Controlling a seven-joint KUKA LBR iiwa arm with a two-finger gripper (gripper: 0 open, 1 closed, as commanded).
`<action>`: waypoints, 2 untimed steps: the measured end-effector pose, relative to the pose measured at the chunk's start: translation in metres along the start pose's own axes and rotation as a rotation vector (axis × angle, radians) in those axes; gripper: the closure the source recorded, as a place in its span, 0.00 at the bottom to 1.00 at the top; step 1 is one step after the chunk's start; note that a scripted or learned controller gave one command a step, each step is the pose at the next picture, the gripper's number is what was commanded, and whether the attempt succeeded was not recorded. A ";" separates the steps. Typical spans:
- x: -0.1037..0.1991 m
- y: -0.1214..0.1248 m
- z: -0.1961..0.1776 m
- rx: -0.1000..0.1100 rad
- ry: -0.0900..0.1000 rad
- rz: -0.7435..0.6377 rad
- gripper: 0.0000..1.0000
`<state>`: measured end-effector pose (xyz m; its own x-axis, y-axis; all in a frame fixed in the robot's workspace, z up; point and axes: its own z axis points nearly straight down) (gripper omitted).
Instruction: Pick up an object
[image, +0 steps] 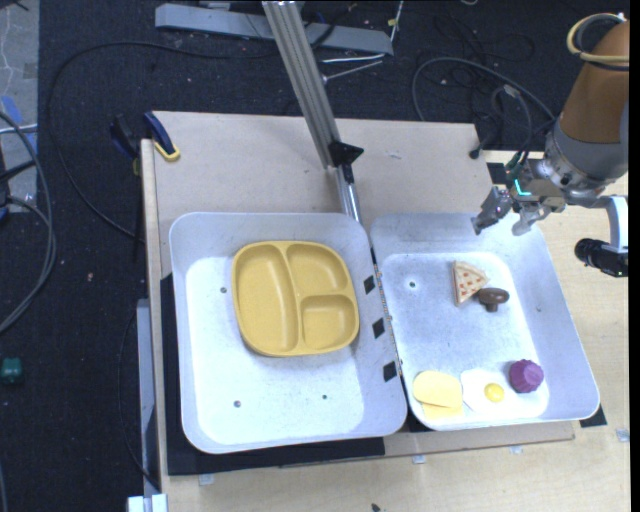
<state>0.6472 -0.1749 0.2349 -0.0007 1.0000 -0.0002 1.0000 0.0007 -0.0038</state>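
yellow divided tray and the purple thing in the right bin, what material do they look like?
Yellow tray: likely moulded plastic, matte to slightly satin; uniform colour, rounded rims, three smooth compartments. Purple item: looks like a toy food piece, probably plastic or rubber; solid colour, but too small to tell finish. White bins: speckled, dull surface, possibly plastic.

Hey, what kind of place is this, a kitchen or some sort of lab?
Most likely a robotics lab, not a kitchen: a robot arm's gripper hangs over two white bins on a bench, the food looks like toys, such as the pizza slice, and loose cables run across the dark floor.
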 end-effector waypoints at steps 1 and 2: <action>0.000 0.001 -0.002 -0.005 -0.001 -0.001 0.00; 0.004 -0.005 0.054 -0.002 0.000 0.000 0.00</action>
<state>0.6418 -0.1709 0.1810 -0.0002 1.0000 -0.0003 1.0000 0.0002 -0.0021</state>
